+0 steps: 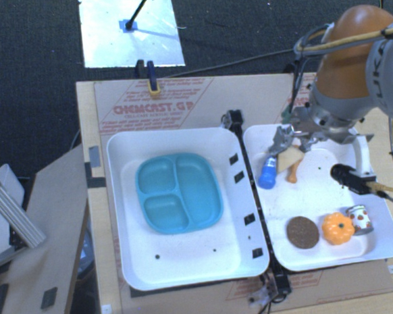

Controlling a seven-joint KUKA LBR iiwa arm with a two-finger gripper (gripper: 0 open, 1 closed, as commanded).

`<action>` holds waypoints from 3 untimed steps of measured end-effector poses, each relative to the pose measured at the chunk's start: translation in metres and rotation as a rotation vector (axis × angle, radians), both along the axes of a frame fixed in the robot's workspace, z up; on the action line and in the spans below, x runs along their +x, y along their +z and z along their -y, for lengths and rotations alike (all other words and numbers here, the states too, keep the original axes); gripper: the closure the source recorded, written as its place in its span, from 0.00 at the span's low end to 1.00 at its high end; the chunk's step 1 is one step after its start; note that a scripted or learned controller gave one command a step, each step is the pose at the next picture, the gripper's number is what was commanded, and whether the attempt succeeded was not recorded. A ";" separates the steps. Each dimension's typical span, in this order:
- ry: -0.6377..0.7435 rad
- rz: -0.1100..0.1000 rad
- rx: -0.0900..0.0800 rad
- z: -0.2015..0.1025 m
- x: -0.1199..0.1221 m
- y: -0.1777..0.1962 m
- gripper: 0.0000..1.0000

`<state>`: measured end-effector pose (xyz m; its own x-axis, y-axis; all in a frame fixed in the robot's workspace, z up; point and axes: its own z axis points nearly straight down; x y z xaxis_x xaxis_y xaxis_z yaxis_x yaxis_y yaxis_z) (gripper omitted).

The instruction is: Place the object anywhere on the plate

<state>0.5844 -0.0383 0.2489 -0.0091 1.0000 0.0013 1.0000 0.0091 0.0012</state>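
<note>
A blue divided plate (pixel 179 191) lies in the left bin (pixel 144 272). In the right bin (pixel 379 243), my gripper (pixel 293 142) hangs low over the far left corner, its metal fingers (pixel 280 139) spread open. Just below it lie a blue cylinder (pixel 268 172) near the bin's left wall and a tan piece with an orange stem (pixel 291 166). Nothing sits between the fingers. A brown round disc (pixel 302 232), an orange pumpkin (pixel 337 228) and a small printed can (pixel 360 218) rest along the front of the right bin.
A black divider with clips (pixel 250 196) runs between the two bins. The grey and orange arm (pixel 351 59) comes in from the upper right. A blue and yellow clamp (pixel 152 78) stands on the board behind the left bin.
</note>
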 end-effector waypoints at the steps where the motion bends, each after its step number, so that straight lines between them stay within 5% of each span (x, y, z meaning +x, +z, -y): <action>1: -0.001 -0.001 0.000 -0.049 -0.003 -0.016 1.00; 3: 0.000 -0.001 0.000 -0.161 -0.016 -0.036 1.00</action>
<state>0.5687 0.1225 0.2130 -0.0093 1.0000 0.0015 1.0000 0.0093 -0.0002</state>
